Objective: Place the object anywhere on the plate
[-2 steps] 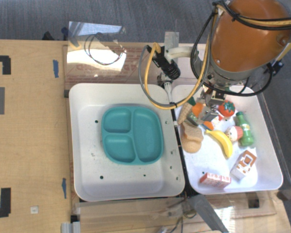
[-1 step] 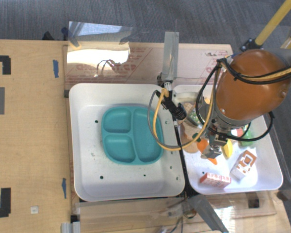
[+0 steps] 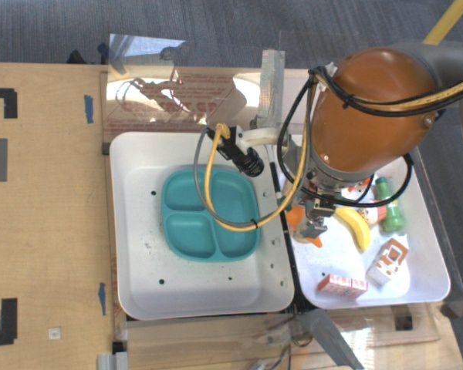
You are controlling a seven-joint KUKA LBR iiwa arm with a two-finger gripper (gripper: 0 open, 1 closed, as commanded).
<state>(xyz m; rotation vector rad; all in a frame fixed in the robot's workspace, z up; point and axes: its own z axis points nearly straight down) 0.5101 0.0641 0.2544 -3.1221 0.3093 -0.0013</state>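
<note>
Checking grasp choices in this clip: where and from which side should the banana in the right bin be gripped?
Take the banana across its middle, coming straight down from above. It lies flat on the floor of the right bin as a narrow curve, so the short width at mid-length suits two fingers. A green object sits close on its right, so closing across the curve there looks tight. The end effector is just left.

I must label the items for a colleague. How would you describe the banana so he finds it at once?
Look in the right white bin, just below the arm's orange band. The banana lies near the bin's middle, beside the gripper. It is the one curved, plain yellow item; the neighbours are boxy cartons or green.
</note>
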